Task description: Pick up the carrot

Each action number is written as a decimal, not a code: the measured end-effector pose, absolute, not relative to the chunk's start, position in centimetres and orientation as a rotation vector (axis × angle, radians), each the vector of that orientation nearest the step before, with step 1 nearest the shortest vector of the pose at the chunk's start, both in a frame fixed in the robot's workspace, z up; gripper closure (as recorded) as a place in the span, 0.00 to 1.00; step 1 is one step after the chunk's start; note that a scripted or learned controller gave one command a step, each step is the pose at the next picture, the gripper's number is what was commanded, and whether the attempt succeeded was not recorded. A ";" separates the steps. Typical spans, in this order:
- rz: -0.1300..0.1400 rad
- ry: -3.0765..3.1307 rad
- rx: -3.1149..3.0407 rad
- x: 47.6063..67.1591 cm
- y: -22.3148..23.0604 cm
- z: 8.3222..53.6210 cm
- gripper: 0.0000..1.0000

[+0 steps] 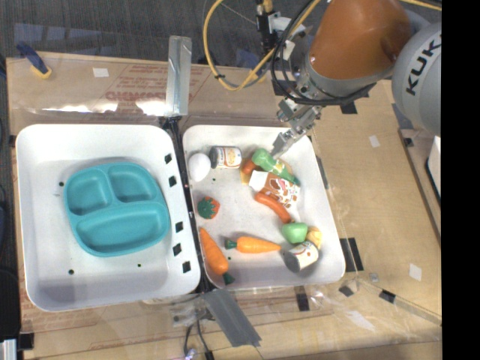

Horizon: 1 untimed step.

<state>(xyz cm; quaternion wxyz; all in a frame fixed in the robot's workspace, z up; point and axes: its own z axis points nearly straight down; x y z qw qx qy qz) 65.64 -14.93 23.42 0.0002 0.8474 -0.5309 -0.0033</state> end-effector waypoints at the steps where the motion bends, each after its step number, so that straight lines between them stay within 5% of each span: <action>1: -0.009 -1.955 2.457 65.6 -17.3 18.4 1.00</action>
